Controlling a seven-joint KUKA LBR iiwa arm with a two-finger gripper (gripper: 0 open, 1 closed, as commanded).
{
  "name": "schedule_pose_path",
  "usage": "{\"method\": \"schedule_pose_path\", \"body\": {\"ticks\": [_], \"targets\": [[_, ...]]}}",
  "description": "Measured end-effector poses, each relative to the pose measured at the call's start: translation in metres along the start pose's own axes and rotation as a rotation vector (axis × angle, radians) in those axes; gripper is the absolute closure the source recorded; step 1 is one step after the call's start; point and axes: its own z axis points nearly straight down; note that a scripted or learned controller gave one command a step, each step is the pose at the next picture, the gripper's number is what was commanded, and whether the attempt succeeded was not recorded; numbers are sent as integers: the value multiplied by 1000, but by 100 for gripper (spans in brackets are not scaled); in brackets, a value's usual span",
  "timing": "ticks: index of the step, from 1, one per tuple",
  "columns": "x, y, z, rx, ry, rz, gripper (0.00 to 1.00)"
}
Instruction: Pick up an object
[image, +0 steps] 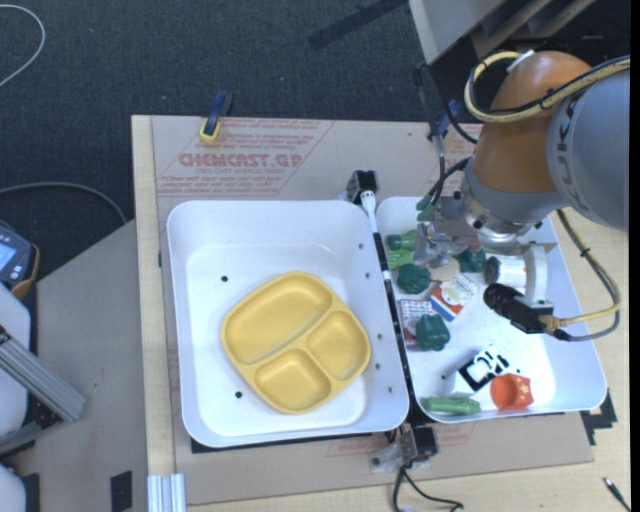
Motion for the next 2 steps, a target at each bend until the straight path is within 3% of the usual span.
{"method": "schedule_pose_path", "body": {"ticks": [2], "targets": [[-4,0,0,1,-1,4,100]]}}
